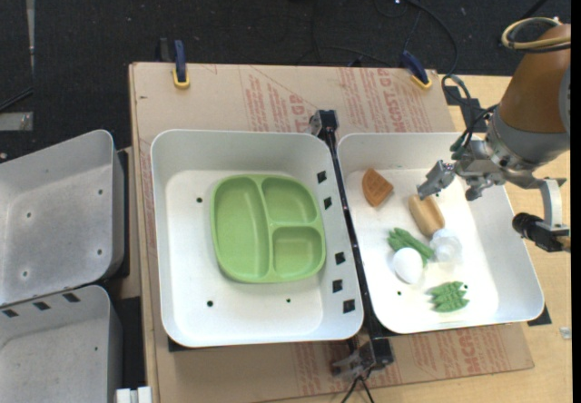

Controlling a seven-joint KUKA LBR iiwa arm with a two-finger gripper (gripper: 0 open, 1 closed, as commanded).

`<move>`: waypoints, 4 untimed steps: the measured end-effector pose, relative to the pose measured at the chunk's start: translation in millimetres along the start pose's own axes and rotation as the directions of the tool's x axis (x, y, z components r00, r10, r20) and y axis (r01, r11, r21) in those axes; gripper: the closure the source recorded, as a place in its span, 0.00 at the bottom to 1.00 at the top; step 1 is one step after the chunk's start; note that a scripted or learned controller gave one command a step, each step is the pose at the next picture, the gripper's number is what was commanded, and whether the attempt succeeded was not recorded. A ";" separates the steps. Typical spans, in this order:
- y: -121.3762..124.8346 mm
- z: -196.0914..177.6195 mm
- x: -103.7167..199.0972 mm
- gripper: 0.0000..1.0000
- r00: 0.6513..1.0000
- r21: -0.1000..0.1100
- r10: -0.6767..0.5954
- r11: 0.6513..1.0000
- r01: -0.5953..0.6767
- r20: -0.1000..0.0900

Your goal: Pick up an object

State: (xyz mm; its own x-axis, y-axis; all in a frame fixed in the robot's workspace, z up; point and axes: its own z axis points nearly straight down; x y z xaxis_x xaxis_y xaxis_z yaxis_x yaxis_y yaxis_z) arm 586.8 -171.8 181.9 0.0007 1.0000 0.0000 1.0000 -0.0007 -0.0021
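In the right bin [508,256] lie a brown wedge like a bread piece [377,188], a tan bread roll [426,213], a green leafy vegetable [406,241], a white egg-like ball [408,266], a clear plastic lump [447,247] and a green pea-pod piece [448,297]. My gripper [439,180] hangs over the bin's upper right part, just above the tan roll. Nothing shows between its fingers.
The left bin [182,211] holds a green divided plate [269,229]. Black clips sit along the wall between the two bins. Spare white bins [54,211] stand at the far left, off the cardboard-covered bench. The arm's orange band [537,83] is at the right edge.
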 end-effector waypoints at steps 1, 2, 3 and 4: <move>0.6 43.4 -2.6 0.00 1.000 0.001 0.000 1.000 0.000 0.000; 0.5 92.1 -1.8 0.00 1.000 0.000 0.000 1.000 0.000 0.000; 1.3 79.5 -2.1 1.00 1.000 -0.003 0.000 1.000 0.000 0.001; 5.4 17.6 3.1 1.00 1.000 -0.008 -0.003 1.000 0.003 0.001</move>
State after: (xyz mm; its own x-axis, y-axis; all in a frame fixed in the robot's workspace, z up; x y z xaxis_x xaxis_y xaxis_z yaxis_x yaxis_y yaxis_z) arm 592.2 -168.7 164.3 -0.0027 1.0000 -0.0014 1.0000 0.0028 0.0054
